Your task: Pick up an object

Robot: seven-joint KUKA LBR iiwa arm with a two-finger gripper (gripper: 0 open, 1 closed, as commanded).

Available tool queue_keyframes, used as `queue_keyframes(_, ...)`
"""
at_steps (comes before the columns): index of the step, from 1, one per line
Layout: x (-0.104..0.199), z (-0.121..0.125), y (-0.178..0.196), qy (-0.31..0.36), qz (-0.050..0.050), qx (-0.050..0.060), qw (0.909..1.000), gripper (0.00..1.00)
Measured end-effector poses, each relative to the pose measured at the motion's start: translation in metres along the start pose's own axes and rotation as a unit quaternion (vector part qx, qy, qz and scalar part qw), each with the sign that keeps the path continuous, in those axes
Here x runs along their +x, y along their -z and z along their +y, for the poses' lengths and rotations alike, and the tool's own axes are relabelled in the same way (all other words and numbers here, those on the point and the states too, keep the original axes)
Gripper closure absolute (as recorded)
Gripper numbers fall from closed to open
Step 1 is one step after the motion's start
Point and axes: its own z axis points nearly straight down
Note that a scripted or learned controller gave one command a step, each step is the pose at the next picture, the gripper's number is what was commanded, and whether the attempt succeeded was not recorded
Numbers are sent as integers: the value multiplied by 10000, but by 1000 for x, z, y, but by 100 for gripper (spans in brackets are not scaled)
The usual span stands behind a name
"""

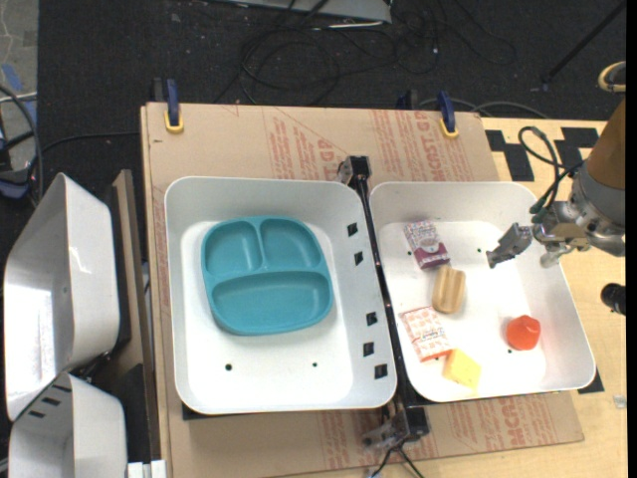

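In the right bin (557, 279) lie a purple-and-white packet (426, 244), a tan bread-like roll (449, 290), a red-and-white sachet (425, 334), a yellow block (462, 368) and an orange-red round object (523, 333). My gripper (526, 246) hangs over the right bin's upper right part, its two dark fingers spread apart with nothing between them. It is right of the purple packet and up from the orange object.
The left bin (184, 297) holds a teal divided plate (267, 275). A black divider with clips (373, 277) runs between the bins. Both bins rest on a cardboard sheet (299, 137). White tubs (55, 287) stand off the bench at the left.
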Motion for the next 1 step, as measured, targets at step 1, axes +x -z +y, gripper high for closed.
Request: queue_keyframes(1, 1, 3, 7, 17, -13, -60, 10000, 0)
